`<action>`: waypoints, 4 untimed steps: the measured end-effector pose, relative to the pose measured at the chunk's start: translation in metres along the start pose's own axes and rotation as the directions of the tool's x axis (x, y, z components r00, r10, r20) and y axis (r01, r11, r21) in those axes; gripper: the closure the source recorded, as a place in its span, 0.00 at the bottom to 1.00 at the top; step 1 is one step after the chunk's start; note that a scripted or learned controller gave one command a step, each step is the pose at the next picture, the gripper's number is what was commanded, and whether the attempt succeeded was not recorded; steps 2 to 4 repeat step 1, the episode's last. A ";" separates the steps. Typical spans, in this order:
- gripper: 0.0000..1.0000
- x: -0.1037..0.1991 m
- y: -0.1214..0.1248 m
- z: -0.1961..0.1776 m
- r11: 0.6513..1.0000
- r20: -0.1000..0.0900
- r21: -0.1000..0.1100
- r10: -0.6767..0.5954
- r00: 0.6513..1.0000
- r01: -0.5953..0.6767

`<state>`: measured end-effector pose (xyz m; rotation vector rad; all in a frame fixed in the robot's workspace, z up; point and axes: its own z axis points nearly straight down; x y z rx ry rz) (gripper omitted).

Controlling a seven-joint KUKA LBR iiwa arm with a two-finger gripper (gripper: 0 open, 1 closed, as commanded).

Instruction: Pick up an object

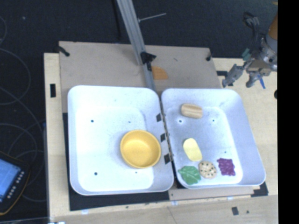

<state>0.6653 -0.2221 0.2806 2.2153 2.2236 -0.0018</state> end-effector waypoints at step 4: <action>0.00 0.000 0.000 0.000 1.000 0.001 0.001 -0.001 1.000 0.001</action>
